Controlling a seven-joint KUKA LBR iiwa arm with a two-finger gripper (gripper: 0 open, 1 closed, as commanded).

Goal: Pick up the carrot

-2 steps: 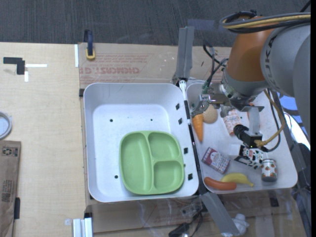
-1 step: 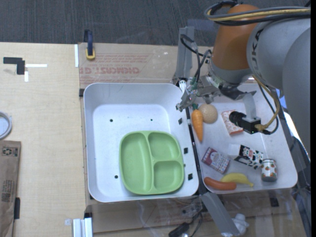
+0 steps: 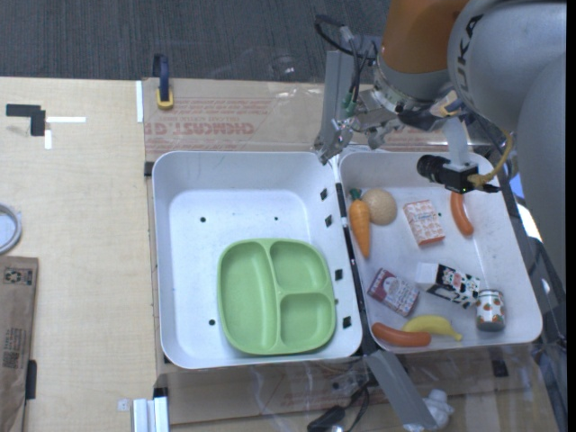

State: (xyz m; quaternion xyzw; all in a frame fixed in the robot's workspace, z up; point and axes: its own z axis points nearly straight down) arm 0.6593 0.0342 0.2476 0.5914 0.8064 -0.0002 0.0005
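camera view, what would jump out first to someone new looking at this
The big grey arm with its orange band fills the top right corner, above the right bin. That bin holds a scatter of small toy foods, with the carrot along its left wall. In the left bin lies a light green divided plate.

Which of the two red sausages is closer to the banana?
The sausage at the right bin's near edge. It touches the banana; the other sausage lies far up beside the pink box.
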